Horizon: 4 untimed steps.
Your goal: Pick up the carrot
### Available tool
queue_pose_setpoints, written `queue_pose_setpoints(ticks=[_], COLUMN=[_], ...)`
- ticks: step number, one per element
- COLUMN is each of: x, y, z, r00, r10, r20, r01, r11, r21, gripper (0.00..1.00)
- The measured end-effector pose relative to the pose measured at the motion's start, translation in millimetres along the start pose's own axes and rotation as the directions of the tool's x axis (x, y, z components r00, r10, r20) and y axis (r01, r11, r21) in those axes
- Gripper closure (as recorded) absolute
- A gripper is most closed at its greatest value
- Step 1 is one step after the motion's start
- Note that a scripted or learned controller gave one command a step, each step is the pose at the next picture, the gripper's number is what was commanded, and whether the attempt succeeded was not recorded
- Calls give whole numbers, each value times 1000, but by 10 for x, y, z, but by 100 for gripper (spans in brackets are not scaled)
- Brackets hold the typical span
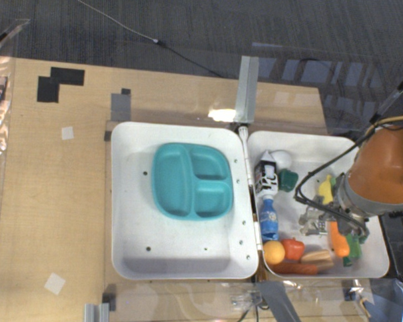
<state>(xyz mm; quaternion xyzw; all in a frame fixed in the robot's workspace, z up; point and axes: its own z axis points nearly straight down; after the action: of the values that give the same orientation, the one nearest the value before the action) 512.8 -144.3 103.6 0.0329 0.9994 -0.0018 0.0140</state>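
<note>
At the lower right of the frame, in the right bin (381, 263), the carrot (338, 240) lies just beneath the gripper (327, 222). It looks like a light, stiff, smooth toy, best pinched across its thick middle. Whether the fingers are spread or closed cannot be told here.

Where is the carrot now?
The carrot lies in the right bin, near its front right corner, just under the gripper and right of the red tomato.
</note>
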Motion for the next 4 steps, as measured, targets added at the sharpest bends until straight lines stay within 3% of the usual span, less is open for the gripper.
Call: queue_pose_setpoints(ticks=[1,2,3,4], x=[162,-119,-46,215], y=[1078,362,-531,-362], z=[-856,-713,-720,-83], r00=[970,802,334,536], r10=[-241,-597,-943,-844], r20=[-11,-14,-5,-8], r01=[241,597,942,844], r11=[970,802,334,536], r21=[-9,-12,-19,-22], gripper=[100,100,100,100])
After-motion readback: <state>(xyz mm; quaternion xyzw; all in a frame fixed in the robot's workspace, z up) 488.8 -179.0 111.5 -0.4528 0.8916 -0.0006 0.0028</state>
